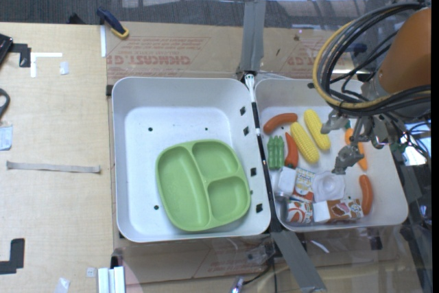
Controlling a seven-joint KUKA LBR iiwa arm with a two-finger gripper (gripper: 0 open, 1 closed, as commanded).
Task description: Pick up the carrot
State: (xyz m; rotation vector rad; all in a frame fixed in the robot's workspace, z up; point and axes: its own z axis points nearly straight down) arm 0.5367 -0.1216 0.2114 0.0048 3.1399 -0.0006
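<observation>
The carrot [361, 160] is a small orange piece lying in the right bin [391, 213] near its right wall, partly hidden by the wrist. My gripper [339, 142] hangs low over that bin, just left of the carrot. Its two grey fingers [345, 159] stand apart, so it is open. The carrot's upper end shows beside the fingers, and I see nothing clamped between them. The arm with its orange band [409, 51] comes in from the upper right, trailing black and yellow cables.
Around the gripper lie two yellow corn cobs [310, 134], a red sausage [280, 121], a red chili [291, 149], a green vegetable [275, 151], an orange-red sausage [366, 193] and small packets [312, 206]. The left bin [130, 147] holds a green divided plate [204, 183].
</observation>
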